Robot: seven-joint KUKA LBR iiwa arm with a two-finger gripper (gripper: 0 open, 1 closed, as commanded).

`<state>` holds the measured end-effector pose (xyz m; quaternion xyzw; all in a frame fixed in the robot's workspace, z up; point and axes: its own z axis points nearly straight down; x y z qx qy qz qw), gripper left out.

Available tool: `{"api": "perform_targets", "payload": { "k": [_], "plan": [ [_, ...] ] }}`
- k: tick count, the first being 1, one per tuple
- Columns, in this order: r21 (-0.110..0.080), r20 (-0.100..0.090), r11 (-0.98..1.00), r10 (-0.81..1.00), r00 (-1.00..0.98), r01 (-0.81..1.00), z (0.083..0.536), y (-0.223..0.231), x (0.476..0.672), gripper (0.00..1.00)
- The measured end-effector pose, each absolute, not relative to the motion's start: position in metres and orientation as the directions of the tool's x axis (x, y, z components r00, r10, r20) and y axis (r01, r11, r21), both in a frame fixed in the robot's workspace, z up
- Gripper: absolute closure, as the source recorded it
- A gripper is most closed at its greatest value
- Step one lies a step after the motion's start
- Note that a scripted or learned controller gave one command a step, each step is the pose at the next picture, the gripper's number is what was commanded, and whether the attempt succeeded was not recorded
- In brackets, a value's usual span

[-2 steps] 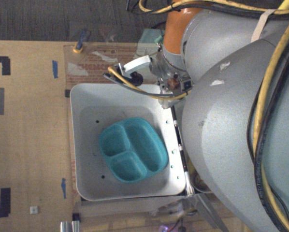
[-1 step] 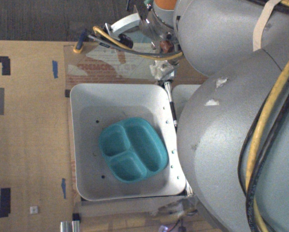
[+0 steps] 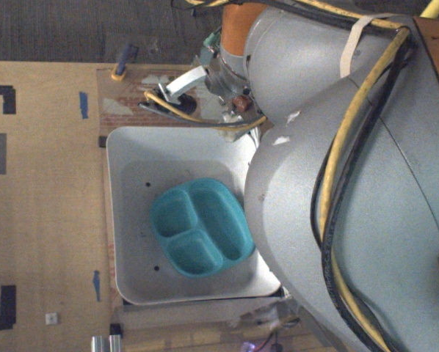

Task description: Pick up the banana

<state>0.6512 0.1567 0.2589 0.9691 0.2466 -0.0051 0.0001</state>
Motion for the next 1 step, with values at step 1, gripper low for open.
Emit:
{"api": "perform_targets", "payload": {
  "k": [1],
  "plan": [
    [-0.001,-0.002,-0.801,0.599,0.801,0.599,0.3914,0.1544,0.6281,1.00]
  ]
}}
